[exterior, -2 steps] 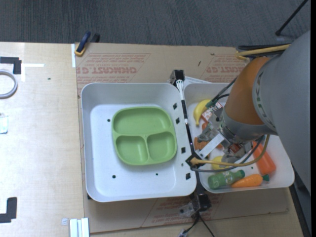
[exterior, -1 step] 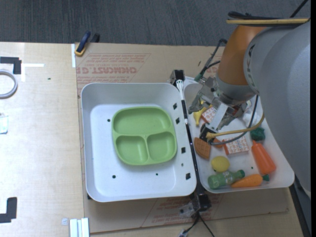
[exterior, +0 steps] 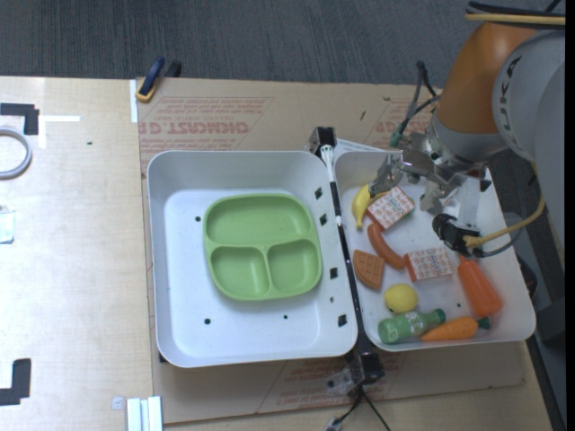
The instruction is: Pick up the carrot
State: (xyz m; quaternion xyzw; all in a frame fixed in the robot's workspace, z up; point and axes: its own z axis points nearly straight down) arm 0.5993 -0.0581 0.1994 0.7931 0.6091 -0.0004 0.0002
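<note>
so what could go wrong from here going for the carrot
1. The carrot lies tight against the green bottle at the right bin's near wall; a grasp may catch the bottle or the rim.
2. The gripper sits at the bin's far end over a small carton, well off target.
3. A second orange piece nearby could be mistaken for it.

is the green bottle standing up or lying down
Lying down. The green plastic bottle rests on its side along the right white bin's near edge, beside the orange carrot.

Pale wooden bench [exterior: 72, 268] under cardboard sheet [exterior: 207, 119]; dark carpet [exterior: 225, 16] behind.
</note>
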